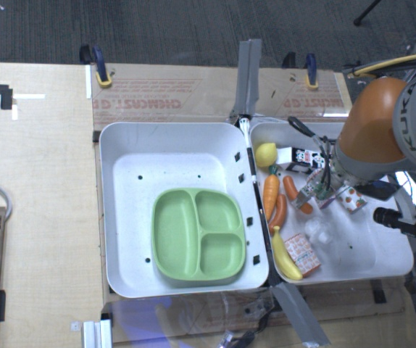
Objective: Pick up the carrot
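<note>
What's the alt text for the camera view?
A grey and orange robot arm hangs its gripper over the right bin, just right of the carrot, which lies there beside a lemon, a banana and other toy food. The left bin holds a green divided plate.

The carrot [270, 191] lies in the right bin [382, 263], beside the hand [318, 188].

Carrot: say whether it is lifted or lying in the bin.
Lying in the bin. The carrot rests on the right bin floor beside its left wall; the gripper sits apart from it.
</note>
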You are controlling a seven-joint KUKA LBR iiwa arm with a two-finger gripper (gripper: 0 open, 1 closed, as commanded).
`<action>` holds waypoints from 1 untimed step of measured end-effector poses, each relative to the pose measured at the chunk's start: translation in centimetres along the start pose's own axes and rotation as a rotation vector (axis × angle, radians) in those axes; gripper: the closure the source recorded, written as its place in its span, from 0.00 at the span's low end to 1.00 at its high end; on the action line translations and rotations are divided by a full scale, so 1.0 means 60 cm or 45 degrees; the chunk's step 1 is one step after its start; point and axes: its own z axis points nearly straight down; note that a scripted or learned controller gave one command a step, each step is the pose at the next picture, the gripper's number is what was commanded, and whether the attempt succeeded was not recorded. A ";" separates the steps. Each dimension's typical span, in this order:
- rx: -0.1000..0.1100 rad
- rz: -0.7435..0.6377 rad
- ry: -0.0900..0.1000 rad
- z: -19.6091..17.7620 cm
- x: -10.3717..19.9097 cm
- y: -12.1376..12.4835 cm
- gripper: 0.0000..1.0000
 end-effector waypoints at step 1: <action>0.005 -0.043 0.005 -0.283 -0.023 0.053 1.00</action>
